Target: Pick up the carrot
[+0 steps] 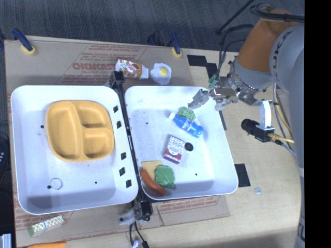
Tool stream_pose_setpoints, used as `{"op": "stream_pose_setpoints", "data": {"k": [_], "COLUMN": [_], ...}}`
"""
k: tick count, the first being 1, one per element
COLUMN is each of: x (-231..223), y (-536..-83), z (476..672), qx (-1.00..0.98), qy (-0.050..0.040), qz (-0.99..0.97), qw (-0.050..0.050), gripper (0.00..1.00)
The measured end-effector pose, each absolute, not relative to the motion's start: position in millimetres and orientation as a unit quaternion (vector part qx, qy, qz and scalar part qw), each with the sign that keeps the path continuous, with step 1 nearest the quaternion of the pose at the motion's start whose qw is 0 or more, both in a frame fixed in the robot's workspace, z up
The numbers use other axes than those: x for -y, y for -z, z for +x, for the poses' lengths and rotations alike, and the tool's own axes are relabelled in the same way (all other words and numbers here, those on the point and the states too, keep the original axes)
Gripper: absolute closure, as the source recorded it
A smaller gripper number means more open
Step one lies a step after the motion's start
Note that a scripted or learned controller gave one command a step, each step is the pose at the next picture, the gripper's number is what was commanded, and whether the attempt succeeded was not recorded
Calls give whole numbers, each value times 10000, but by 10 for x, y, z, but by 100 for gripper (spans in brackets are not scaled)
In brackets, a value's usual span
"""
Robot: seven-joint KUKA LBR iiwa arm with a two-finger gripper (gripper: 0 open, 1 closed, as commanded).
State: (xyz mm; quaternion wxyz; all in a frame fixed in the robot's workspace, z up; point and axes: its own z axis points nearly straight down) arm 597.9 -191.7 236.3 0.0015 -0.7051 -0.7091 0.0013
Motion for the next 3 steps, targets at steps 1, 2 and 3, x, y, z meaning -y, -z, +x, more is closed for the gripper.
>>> {"op": "stream_pose_setpoints", "data": {"k": [1,2,3], "x": [1223,305,-49], "y": [-1390,-1914,-1915], "z": [5010,4760,4763], "qx": [7173,6932,6664], "qy": [-17,-12,-8], "qz": [-6967,-7207,-7456], "qw": [33,21,8], "gripper": [0,0,0]}}
